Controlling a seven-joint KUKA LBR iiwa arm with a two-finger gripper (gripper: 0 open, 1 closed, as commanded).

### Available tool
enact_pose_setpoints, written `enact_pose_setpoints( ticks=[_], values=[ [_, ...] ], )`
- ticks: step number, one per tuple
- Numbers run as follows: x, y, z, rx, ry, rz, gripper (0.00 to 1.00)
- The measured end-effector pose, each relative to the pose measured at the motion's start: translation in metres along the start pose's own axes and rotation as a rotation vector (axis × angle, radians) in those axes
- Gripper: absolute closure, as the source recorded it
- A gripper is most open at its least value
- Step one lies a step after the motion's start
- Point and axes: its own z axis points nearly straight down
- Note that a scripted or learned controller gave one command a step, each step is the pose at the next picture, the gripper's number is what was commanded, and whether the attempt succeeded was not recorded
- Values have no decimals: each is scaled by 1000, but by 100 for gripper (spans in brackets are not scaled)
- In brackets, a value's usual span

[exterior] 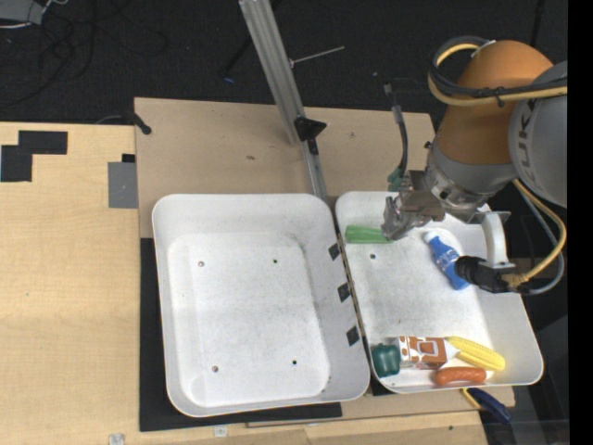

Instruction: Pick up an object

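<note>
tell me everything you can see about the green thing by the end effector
The green piece is a small flat bar, plain bright green, likely plastic. It lies level along the far left edge of the right bin, close to the wall next to the left bin. Its right end sits at the end effector, which hangs right over it; whether it is gripped cannot be told. Nothing else touches it.
</note>
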Motion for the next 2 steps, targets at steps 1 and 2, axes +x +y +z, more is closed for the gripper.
enact_pose_setpoints(
  ticks=[1, 2],
  values=[
    [49, -13, 15, 1, 0, 0, 100],
    [108, -26, 23, 1, 0, -2, 100]
  ],
)
